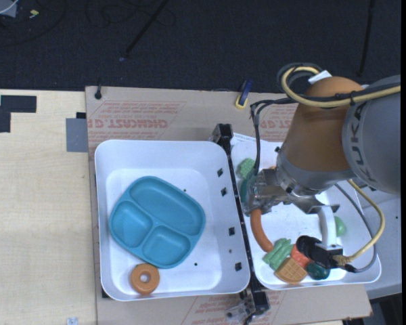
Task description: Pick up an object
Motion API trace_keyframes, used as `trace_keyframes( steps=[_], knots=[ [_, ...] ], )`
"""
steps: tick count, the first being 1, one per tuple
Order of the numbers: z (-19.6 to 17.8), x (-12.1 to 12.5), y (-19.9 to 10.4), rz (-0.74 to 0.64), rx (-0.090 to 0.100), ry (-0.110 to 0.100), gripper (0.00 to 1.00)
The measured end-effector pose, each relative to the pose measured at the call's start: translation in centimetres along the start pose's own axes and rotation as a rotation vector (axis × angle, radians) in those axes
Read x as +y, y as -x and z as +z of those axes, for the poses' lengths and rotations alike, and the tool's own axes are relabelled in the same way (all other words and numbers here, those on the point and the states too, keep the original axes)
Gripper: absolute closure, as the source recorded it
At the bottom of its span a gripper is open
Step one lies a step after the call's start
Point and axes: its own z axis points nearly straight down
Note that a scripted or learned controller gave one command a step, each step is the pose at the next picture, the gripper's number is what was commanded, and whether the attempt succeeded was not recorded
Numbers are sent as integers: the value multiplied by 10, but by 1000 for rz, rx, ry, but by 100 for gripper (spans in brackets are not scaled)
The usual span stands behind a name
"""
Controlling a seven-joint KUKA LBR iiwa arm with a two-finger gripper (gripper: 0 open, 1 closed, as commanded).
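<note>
Toys cluster at the right bin's (372,266) near edge: an orange sausage (258,229), green piece (277,251), waffle (291,271). The gripper (265,193) hangs above the sausage by the bin's left wall; its opening cannot be told. A blue plate (157,220) and doughnut (145,278) lie in the left bin (155,156).

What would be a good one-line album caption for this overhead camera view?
Robot arm reaching into the right bin of toys, while a blue divided plate and a doughnut lie in the left bin.

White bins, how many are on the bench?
2. The left white bin holds a blue divided plate and a donut. The right white bin sits beside it, partly hidden under the arm, with toys.
</note>
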Motion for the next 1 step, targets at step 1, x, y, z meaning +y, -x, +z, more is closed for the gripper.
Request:
trace_keyframes(
  steps=[1],
  knots=[
    [6,-12,12,4,-2,-1,100]
  ],
)
